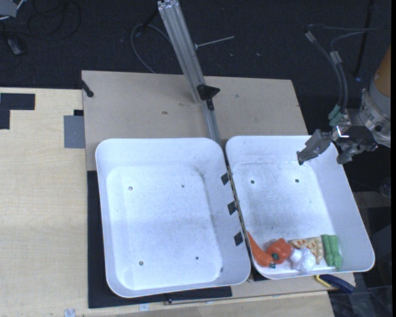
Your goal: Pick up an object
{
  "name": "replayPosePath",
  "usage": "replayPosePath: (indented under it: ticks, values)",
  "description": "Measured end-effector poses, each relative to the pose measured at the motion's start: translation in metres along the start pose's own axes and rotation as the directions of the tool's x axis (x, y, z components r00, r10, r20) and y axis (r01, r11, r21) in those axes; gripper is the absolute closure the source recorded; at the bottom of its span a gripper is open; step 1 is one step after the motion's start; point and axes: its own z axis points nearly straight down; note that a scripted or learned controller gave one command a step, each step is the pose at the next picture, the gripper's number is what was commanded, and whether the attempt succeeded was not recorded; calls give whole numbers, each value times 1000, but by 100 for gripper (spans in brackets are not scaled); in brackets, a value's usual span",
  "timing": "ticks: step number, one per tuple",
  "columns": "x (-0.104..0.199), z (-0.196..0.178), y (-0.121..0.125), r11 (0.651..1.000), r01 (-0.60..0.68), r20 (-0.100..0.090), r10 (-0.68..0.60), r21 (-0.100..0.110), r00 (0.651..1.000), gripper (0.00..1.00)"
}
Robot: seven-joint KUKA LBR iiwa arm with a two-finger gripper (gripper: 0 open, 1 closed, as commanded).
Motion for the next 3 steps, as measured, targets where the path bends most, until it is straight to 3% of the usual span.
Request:
replayPosePath:
  ticks: [1,2,3]
  values:
    - [66,65,-1,1000,3,-1,-3,6,1000,0]
    - [62,52,0,1000,-3,0,3,0,1000,100]
    - [105,36,34,1000,1,0,-1,-1,1000,100]
